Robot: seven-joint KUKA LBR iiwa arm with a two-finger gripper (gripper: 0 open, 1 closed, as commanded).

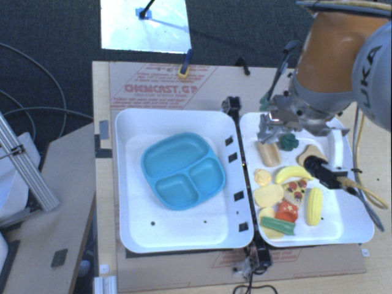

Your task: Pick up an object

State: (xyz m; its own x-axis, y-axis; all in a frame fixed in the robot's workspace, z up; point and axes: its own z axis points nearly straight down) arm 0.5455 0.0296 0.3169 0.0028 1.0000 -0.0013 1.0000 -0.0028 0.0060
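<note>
The claw point(267, 129) hung low over the right bin point(355, 225), poised for a grasp; a bread piece point(268, 153) lay just beneath it.

- Two shallow white plastic bins point(184, 237), smooth with a slight sheen.
- Blue three-compartment plastic tray point(182, 170), matt and smooth.
- Printed brown cardboard sheet point(160, 86), dull and papery.
- Small toy foods, like the yellow plastic banana point(293, 174), glossy.
- Grey metal pincer point(271, 126), shiny.

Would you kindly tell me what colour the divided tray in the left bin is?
The divided tray is light blue, seen clearly in the camera view from above.
</note>
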